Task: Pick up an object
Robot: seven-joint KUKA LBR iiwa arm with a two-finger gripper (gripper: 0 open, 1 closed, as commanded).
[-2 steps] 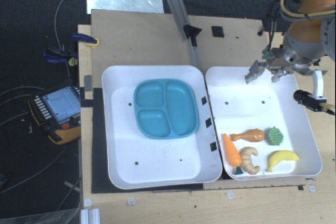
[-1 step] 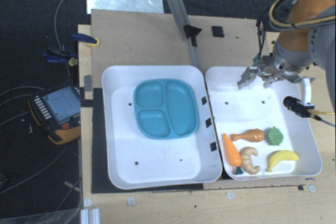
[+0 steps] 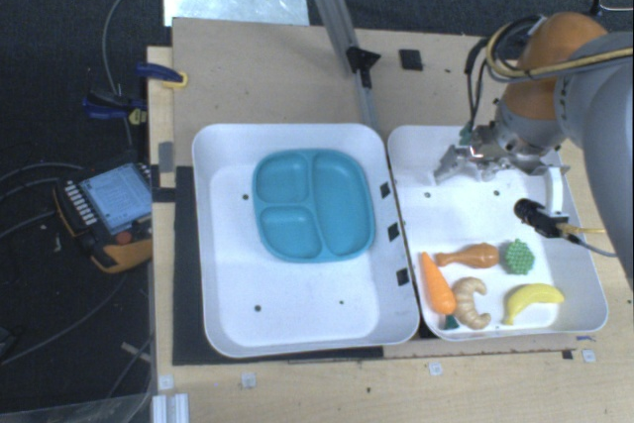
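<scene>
Here, the toy food sat untouched, clustered at the right bin's (image 3: 594,312) near edge.
Carrot (image 3: 437,284), croissant (image 3: 473,302), banana (image 3: 532,298), broccoli (image 3: 516,257) and drumstick (image 3: 472,258) lay close together; the gripper (image 3: 474,159) hovered well behind them over bare floor, jaw gap unreadable, likely staging a descent. The blue plate (image 3: 313,205) lay in the left bin (image 3: 223,312).

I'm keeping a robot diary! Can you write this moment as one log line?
arm: over right bin | gripper: above bin's far end, holding nothing | toys: carrot, banana at near end | plate: left bin
</scene>
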